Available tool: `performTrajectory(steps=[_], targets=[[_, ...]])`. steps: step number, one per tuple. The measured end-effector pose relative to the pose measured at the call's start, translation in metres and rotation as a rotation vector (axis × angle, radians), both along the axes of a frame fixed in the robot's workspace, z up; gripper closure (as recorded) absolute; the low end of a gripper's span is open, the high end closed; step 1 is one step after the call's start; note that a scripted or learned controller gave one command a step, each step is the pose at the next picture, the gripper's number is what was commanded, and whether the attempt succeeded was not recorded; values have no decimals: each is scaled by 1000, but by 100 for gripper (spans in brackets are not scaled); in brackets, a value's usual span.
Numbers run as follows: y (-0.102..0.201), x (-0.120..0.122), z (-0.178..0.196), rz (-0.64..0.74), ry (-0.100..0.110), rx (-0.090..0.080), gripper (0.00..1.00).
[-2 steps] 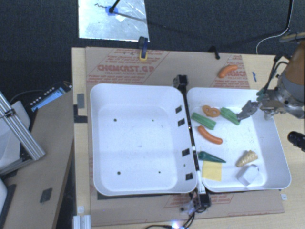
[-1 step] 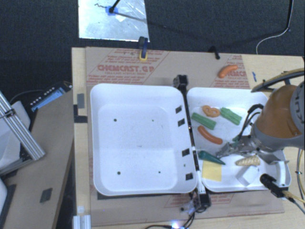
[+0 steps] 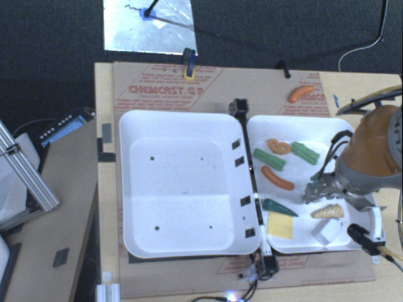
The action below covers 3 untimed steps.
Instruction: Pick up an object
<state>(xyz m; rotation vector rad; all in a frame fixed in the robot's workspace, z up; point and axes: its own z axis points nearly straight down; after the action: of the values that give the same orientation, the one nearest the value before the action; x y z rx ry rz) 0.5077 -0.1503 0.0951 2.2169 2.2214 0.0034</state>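
Reaching in from the right edge of the surface [image 3: 157, 83], the grey arm with its orange band [image 3: 376, 134] places the tool [image 3: 320, 192] low inside the right bin [image 3: 296, 122], toward that bin's right side. Whether the tool is wide or narrow cannot be told, and nothing can be seen held in it. It sits just above a pale beige piece [image 3: 328, 212], close to touching it.

Contents of the right bin: orange ring-shaped piece [image 3: 278, 146] and green block [image 3: 305, 152] near the far edge, second green block [image 3: 269, 159] and orange sausage [image 3: 278, 178] toward the left wall, dark green wedge [image 3: 279, 207] and yellow square [image 3: 280, 226] at the near left corner, white piece [image 3: 323, 232] near the front edge.

Left bin [image 3: 135, 128]: white. Another orange sausage [image 3: 301, 94] lies on the surface beyond the right bin.
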Motion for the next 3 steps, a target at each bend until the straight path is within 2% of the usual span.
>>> performTrajectory(steps=[1, 2, 3], targets=[[36, 53, 153, 9, -17, -2, 100], [83, 27, 86, 6, 9, 4, 100], [123, -23, 89, 5, 7, 3, 100]])
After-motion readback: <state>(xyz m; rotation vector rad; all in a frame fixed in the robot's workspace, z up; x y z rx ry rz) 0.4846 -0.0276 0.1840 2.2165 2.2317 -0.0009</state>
